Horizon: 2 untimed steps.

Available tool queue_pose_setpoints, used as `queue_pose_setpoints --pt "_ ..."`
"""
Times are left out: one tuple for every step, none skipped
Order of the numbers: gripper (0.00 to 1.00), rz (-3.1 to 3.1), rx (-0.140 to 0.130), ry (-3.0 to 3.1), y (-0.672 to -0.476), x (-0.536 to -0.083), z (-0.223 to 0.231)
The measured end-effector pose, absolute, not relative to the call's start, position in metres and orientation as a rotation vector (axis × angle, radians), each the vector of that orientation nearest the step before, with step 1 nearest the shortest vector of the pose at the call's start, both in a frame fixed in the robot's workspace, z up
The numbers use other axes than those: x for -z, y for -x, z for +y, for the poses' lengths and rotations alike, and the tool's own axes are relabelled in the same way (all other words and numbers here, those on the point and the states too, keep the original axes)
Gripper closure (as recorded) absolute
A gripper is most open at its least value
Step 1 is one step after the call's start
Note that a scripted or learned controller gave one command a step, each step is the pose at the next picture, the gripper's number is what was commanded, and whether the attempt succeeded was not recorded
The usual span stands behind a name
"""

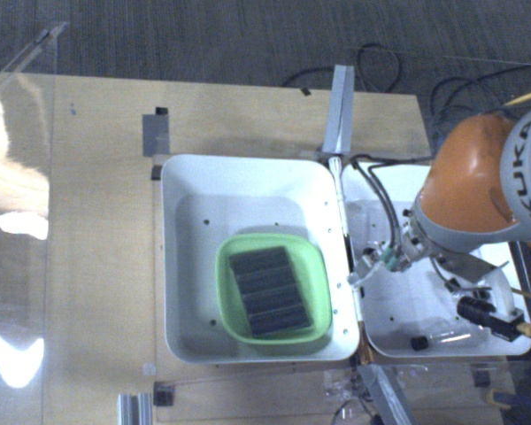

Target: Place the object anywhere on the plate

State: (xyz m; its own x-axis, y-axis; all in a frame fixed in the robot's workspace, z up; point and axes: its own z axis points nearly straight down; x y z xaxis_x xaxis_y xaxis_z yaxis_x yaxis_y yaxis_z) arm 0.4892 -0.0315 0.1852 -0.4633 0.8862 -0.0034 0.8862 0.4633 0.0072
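**Camera view.** The arm (473,180) is reaching in from the view's right and is hanging over the right bin (398,317). Its gripper (372,268) is hovering just beside that bin's left wall, about midway between the far and near edges. Whether the gripper is open or closed cannot be told from this angle, and nothing is visibly held in it.

The dark ribbed block (267,290) is lying flat on the green plate (225,277), wholly inside the plate's rim. The plate is sitting on the floor of the left bin (195,228), close to the near edge and nearer the right wall than the left.

**Governing relation.** The block is lying to the view's left of the gripper and slightly nearer the bench's near edge, with the adjoining walls of the two bins standing between them. The block's long axis is running roughly from the far edge toward the near edge, tilted a little toward the near right corner (its ribs are crossing that axis).

**Other items.** A small black piece (419,343) and a pale tube (450,336) are lying just beside each other at the near edge of the right bin, well apart from the plate.

**Assessment.** Judging from this layout, the placement is appearing complete: the block is resting on the plate and apart from the gripper. Any coming move would call for clearing the bin walls without touching the plate.
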Motion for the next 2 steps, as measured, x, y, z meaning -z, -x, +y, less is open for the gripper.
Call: queue_pose_setpoints --pt "1.0 2.679 -0.014 -1.616 -0.492 -0.197 -0.03" --pt "1.0 2.676 -0.02 -1.61 -0.495 -0.208 -0.029"
